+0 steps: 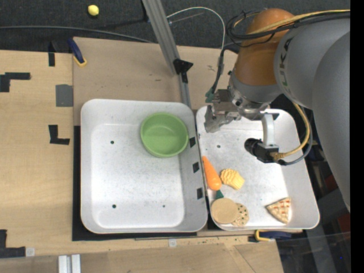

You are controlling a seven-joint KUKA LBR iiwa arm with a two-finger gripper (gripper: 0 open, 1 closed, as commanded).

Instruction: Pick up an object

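My gripper (218,120) hangs over the far left corner of the right bin (296,152), under the orange band of the arm. Nothing shows in its grasp. Nearer the front of that bin lie an orange toy carrot (211,174), a yellow ridged piece (232,178), a round tan cookie (224,211) with a chocolate-chip cookie (241,214) beside it, and a pizza slice (280,210) at the front right. The gripper stands well behind all of these. A green bowl (164,134) rests upright in the far part of the left bin (114,181).
A slanted metal pole (165,36) runs down to the gap between the bins. A black cable plug (259,149) hangs over the right bin's middle. The arm's big grey body covers the far right. A small yellow ball (93,9) lies off the bench at top left.
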